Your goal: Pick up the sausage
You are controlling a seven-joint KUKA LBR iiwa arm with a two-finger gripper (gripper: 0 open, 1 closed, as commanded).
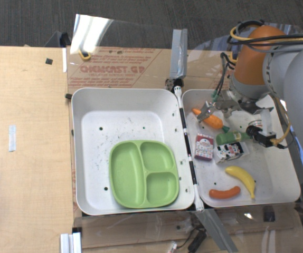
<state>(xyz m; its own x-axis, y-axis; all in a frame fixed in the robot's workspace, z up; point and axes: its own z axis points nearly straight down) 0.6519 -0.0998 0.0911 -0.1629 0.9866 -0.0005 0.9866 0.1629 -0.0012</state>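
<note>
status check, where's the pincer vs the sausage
Pincer over the carrot, far end of right bin. Sausage untouched at near edge. Banana just beside it.

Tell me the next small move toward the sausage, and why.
Probably swing the tool toward the near edge of the right bin: it hangs over the carrot at the far end, while the sausage lies by the banana, untouched.

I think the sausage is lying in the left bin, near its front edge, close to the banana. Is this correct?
Not quite. The camera view shows the sausage in the right bin, not the left one. The rest holds: it lies near that bin's front edge, close to the banana. The left bin holds the green divided plate.
</note>
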